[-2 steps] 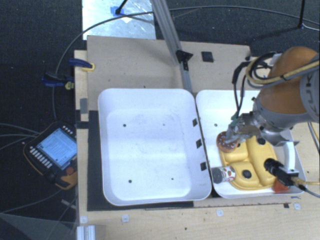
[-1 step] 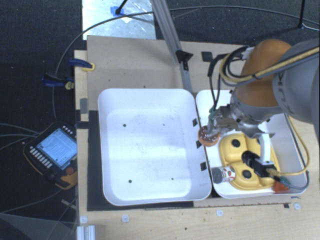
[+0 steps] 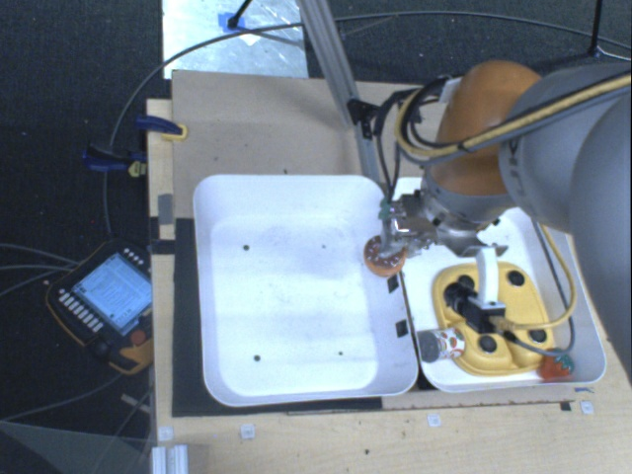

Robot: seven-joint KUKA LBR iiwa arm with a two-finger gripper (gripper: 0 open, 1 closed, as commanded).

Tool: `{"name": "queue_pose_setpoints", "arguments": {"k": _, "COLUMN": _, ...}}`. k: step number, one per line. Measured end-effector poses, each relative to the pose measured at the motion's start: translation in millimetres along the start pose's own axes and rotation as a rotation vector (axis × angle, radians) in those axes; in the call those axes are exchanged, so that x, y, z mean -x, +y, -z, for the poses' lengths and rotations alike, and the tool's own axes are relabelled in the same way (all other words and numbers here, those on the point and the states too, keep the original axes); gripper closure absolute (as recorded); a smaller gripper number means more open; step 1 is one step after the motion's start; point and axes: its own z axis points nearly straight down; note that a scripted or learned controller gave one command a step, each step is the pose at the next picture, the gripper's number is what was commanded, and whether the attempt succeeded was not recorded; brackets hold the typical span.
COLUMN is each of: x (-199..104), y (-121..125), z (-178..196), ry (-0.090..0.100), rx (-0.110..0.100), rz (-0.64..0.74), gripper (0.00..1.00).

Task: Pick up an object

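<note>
Left bin (image 3: 286,294): white, bare floor.
Right bin (image 3: 583,349): yellow toy (image 3: 513,314) w/ black spots lies in it, plus small can (image 3: 441,343) at its near-left corner.
Gripper (image 3: 388,240): over the divide btwn bins, narrow, clamped on brown round object (image 3: 383,256).
Tip: lift straight up, slow; grip looks to be at obj's edge, so avoid swing.
</note>
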Motion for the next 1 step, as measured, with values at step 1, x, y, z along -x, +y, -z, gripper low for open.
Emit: {"name": "queue_pose_setpoints", "arguments": {"k": 1, "x": -50.9, "y": 28.1, "z": 14.7, "ry": 0.001, "rx": 0.002, "rz": 0.002, "gripper": 1.00}}
